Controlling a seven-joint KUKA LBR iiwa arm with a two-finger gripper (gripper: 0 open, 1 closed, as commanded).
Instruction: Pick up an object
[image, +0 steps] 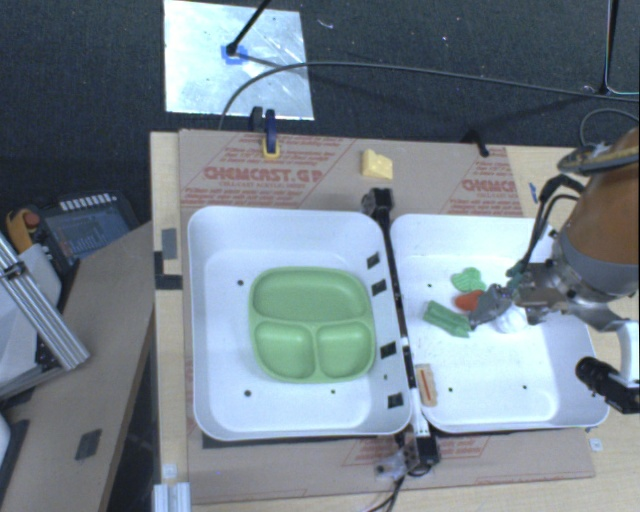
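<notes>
In the right bin (500, 400) lie a few small objects: a green leaf-shaped piece (466, 279), a red-orange piece (468, 300) just below it, a dark green block (446, 319) to the lower left, and a white object (509, 321) under the gripper. My gripper (490, 304) reaches in from the right and sits low among them, right beside the red-orange piece and above the white object. The view does not show anything held between its tips.
The left bin (215, 300) holds a light green three-compartment plate (310, 323). A small orange strip (427, 385) lies on the divider between the bins. A yellow piece (377, 164) rests on the cardboard behind the bins.
</notes>
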